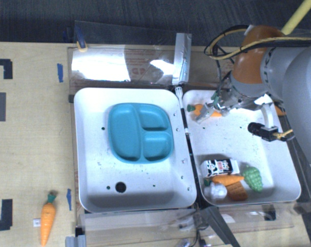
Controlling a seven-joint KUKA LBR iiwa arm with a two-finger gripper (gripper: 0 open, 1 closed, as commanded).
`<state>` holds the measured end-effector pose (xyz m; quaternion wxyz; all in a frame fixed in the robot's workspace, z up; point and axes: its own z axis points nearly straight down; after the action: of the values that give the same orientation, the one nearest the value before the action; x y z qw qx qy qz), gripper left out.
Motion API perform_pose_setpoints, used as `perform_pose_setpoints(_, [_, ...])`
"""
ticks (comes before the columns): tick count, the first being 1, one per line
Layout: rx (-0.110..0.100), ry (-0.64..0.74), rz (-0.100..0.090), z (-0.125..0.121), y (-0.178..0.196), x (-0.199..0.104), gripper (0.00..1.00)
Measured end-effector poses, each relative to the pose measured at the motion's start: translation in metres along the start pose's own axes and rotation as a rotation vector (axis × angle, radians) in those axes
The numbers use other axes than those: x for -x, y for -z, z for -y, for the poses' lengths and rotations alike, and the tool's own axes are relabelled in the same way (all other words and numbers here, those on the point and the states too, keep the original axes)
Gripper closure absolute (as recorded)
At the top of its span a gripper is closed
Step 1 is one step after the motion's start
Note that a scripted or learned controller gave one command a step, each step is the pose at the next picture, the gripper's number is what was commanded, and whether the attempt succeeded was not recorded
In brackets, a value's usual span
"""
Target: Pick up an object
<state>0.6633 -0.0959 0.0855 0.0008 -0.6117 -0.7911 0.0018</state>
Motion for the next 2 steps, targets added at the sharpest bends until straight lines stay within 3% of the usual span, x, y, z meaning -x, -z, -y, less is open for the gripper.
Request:
perform_pose_setpoints(1, [-0.010, -0.069, -0.011, -0.0002, -0.0004, 0.0041, 0.00])
perform_pose_setpoints(2, [-0.017, -0.162, -0.008, 0.0014, -0.0005, -0.0004, 0.00])
